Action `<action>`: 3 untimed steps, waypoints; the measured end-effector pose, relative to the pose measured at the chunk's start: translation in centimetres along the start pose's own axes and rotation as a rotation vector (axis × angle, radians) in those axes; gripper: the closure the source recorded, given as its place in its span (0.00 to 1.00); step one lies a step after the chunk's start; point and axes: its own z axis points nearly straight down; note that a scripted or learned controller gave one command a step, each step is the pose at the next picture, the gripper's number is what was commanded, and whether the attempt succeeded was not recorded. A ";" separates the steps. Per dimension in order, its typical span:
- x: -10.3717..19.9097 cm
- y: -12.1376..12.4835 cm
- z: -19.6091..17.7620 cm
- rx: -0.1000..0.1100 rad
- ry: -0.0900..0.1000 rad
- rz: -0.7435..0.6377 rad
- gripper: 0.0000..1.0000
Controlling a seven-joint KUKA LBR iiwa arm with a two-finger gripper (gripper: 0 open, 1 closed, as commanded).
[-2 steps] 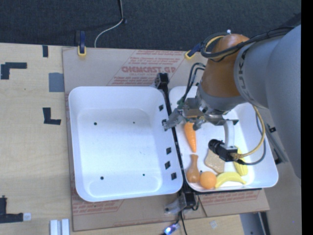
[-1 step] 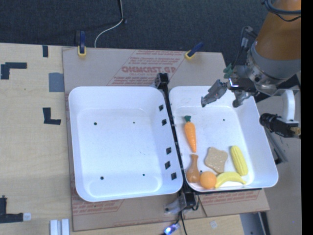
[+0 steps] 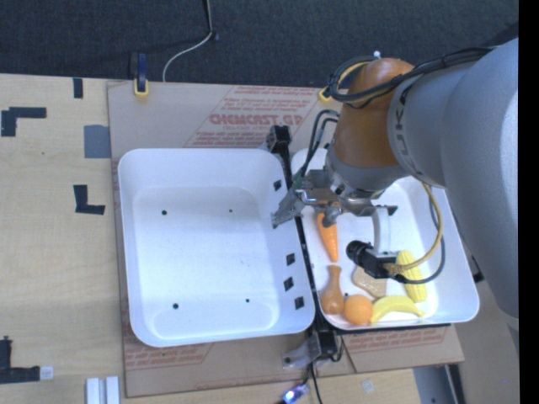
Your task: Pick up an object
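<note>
My gripper (image 3: 306, 216) hangs over the left edge of the right bin (image 3: 446, 251), under the orange wrist band. Its fingers stand open: one grey finger (image 3: 283, 214) reaches out over the divide between the bins, the other (image 3: 333, 215) sits above the top end of an orange carrot (image 3: 329, 242). The carrot lies on the bin floor, pointing toward the front, and nothing is gripped. Below it lie a tan gourd-shaped toy (image 3: 334, 290) and an orange ball (image 3: 358, 310).
A yellow banana (image 3: 396, 310), a corn cob (image 3: 413, 269) and a tan bread-like piece (image 3: 371, 284) crowd the right bin's front corner. The left bin (image 3: 135, 225) stands beside it. The arm covers the right bin's back half.
</note>
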 end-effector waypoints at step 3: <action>0.3 2.2 0.0 -0.003 -0.003 0.008 0.00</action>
